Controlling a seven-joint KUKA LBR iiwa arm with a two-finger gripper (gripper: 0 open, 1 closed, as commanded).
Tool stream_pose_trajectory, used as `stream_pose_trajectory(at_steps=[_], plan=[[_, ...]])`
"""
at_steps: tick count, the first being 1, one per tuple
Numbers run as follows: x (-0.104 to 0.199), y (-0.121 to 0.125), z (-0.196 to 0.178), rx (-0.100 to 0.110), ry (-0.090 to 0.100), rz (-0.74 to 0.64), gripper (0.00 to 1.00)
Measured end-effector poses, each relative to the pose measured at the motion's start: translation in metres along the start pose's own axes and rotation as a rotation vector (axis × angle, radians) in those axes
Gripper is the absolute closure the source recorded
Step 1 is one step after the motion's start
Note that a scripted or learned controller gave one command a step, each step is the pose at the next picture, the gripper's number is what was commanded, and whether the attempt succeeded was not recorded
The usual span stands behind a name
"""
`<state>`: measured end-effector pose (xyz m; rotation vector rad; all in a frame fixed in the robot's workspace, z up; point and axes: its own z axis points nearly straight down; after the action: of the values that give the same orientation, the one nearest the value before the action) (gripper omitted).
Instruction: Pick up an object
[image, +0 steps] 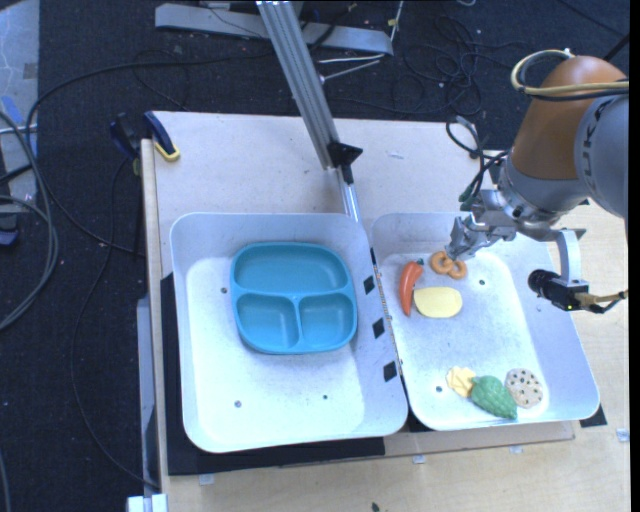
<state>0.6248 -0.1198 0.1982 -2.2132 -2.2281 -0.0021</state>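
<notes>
A pale bench (250, 160) stands on a dark floor strewn with black cables, and it bears two shallow white bins side by side. A grey metal strut (300, 80) slants down from the top of the view and ends near the bins' shared edge. The left bin (200, 390) holds a blue tray (294, 297) with three compartments, set near its middle, with bare white floor all round it. The right bin (560, 350) holds the food pieces: a pretzel (449, 265) near the far wall, an orange carrot (409, 286) just left of it along the left wall, a yellow oval (438, 302) touching the carrot, and at the near edge a small yellow piece (460, 380), a green leaf (493, 396) and a cookie (523, 386) bunched together. The middle and right side of this bin lie open. The gripper (466, 240) hangs just above the pretzel; I cannot tell how its grip stands.
</notes>
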Motion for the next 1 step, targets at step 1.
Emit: stream_pose_trajectory(at_steps=[1], plan=[[0.0474,0.0061,-0.0158,-0.003,0.0,-0.001,1.0]])
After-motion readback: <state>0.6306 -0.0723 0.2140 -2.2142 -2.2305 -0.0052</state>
